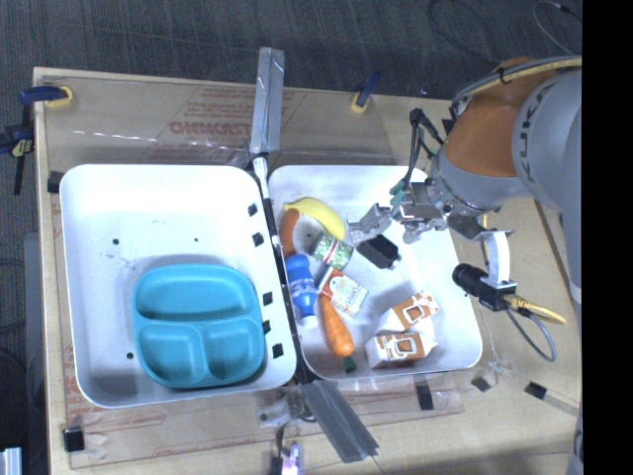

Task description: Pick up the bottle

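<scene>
Gripper (379,234) sits over the right bin (450,349), jaws apart, nothing between them. Bottle (300,283), blue with white cap, lies at the bin's left wall, about 8 o'clock from the gripper, beside carrot (336,331) and banana (316,214). Blue tray (198,325) in the left bin (99,216).

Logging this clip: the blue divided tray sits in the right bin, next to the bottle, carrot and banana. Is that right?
Not quite. The camera view shows the blue divided tray in the left bin. The bottle, carrot and banana lie in the right bin.
</scene>
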You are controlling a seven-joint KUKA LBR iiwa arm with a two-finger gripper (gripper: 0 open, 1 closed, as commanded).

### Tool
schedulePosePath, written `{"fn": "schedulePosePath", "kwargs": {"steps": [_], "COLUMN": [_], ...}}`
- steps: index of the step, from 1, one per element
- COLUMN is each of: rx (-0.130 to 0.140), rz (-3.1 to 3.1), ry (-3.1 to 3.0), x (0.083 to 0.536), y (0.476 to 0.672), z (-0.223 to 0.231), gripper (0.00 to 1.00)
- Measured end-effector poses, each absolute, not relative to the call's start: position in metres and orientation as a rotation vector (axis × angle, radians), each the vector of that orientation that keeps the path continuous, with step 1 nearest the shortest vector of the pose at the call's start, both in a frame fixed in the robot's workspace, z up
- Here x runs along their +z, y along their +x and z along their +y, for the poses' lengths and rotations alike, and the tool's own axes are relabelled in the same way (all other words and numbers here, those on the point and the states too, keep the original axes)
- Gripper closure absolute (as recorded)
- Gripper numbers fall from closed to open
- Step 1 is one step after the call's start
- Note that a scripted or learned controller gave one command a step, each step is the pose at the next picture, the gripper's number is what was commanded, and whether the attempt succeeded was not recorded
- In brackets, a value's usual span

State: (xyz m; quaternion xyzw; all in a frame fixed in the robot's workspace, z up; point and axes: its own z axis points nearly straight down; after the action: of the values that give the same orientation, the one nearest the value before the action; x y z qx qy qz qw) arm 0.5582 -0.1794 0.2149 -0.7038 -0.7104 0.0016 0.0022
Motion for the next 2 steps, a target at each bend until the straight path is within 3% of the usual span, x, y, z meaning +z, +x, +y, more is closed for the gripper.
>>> {"fn": "schedulePosePath", "kwargs": {"steps": [1,2], "rx": [0.009,-0.021], "rz": [-1.865,-1.596], "ry": [-2.521,-2.724], "x": [0.138,0.102], "y": [0.545,0.568], "z": [-0.135,-0.101], "gripper": [0.0,0.0]}}
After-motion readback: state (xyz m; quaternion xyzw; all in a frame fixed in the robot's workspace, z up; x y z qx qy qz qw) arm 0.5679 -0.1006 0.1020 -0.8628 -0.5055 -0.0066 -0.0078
